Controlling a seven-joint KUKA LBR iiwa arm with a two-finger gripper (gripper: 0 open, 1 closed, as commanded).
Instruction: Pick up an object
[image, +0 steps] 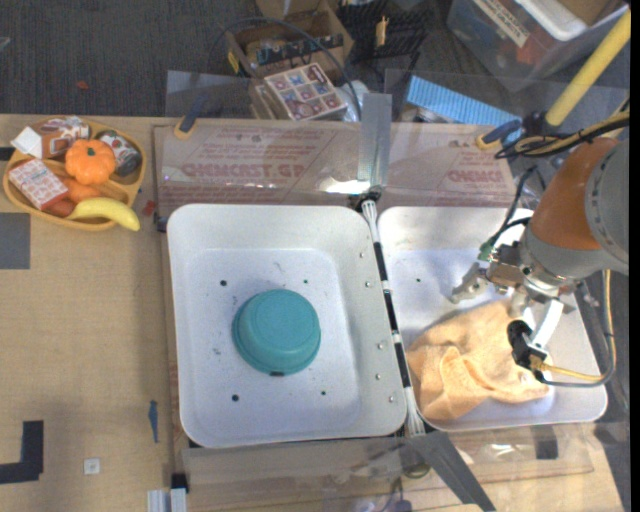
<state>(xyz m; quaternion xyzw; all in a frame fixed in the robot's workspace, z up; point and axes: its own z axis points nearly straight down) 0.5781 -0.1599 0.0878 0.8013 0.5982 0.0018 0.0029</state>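
A crumpled peach-orange cloth (470, 365) lies in the front part of the right bin (430, 255). An upturned teal bowl (278, 331) sits near the middle of the left bin (200, 250). My gripper (505, 305) hangs over the right bin, just above the cloth's back edge. Its pale fingers (467, 290) are spread open, and nothing shows between them. The grey arm with its orange band (570, 205) comes in from the right.
A low ridge (382, 290) separates the two bins. A yellow dish (75, 175) with toy fruit and small boxes sits on the bench at the far left. Clutter and clear plastic sheets lie behind the bins.
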